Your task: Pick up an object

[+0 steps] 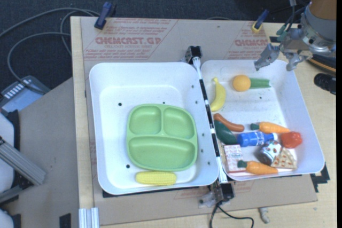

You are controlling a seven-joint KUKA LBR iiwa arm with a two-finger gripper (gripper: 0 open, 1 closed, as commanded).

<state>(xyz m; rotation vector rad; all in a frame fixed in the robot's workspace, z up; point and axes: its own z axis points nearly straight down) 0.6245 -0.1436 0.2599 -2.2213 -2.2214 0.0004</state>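
Observation:
My gripper [278, 63] hangs over the far right corner of the right bin [307, 115], its two fingers spread open with nothing between them. Just below and left of it lie an orange ball [241, 83] and a green piece [260, 83]. A banana [218, 94] rests along the bin's left wall. Toward the front sit a sausage [230, 124], a blue bottle [256, 139], a carrot [273, 127], a red tomato [291, 139], a second carrot [261, 168] and a waffle wedge [286, 158].
The left bin [107, 93] holds a green divided plate [162, 137] and a corn cob [155, 178] at its front. A black clamp [193, 53] sits where the two bins meet at the back. Blue clips [103, 14] pin the cardboard base.

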